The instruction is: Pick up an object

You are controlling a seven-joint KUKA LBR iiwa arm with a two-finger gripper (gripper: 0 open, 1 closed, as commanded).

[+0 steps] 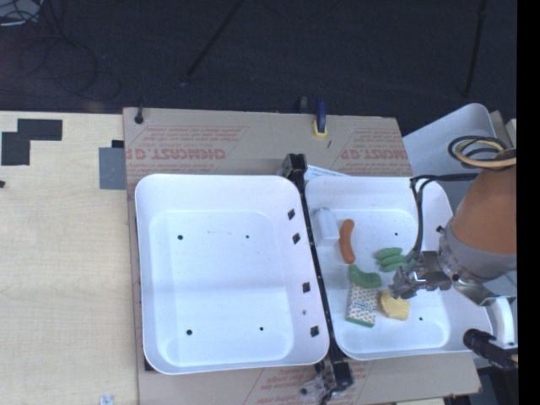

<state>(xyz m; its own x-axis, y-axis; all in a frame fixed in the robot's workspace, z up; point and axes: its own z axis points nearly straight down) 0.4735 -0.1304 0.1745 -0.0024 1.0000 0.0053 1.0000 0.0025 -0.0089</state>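
Two white bins sit side by side on the bench. The left bin [219,272] shows bare white floor. The right bin [371,197] holds a small group of objects. An orange piece [347,240] lies lengthwise near the bin's middle, with a pale, translucent item [324,223] just to its left by the divider. Two green pieces [389,258] lie right of the orange piece, and another green piece [365,276] sits below them. A patterned packet [362,307] lies against that lower green piece. A yellow block [395,306] rests just right of the packet. The arm [485,226] reaches in from the right, and the gripper [403,288] sits low, directly above the yellow block and beside the green pieces. Whether it grips anything cannot be told at this resolution.
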